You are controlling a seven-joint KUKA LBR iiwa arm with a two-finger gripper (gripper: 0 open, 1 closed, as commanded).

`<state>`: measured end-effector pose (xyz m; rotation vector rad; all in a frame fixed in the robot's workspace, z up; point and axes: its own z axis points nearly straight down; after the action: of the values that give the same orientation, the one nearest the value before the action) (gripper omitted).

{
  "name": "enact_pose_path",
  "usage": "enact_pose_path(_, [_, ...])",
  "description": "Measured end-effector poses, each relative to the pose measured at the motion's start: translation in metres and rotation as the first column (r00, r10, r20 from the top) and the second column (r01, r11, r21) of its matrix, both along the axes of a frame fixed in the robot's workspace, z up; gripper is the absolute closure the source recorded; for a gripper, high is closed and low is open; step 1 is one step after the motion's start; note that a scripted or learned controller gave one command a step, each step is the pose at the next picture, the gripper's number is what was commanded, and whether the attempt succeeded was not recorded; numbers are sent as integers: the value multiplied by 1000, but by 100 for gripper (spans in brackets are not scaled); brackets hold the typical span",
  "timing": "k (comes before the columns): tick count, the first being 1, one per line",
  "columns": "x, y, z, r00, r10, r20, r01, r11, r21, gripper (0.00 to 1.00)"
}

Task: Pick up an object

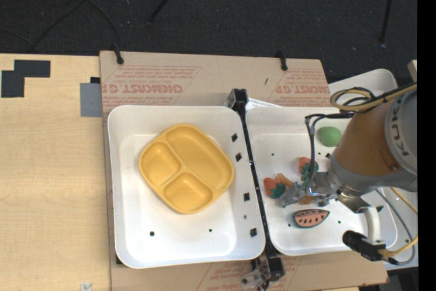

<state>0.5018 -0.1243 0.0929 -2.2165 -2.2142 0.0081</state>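
Several small toy foods lie in the right bin (286, 129). A watermelon slice (311, 217) rests near the front. An orange and green piece (276, 185) lies left of centre, and a small orange piece (304, 164) sits a little behind it. A round green thing (329, 135) is at the back. My gripper (297, 196) hangs low over the bin, just above the watermelon slice and right beside the orange and green piece. Nothing shows between its metal parts, and the arm covers the bin's right side.
The left bin (129, 215) holds a yellow divided plate (185, 167). A black divider rail (250, 174) runs between the two bins. Cardboard (204, 78) lies under both, and bare wooden bench (48, 180) is at the left.
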Motion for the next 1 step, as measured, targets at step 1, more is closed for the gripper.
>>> enact_pose_path(1, [0,0,-5,1000,0,6,0,1000,-1,0])
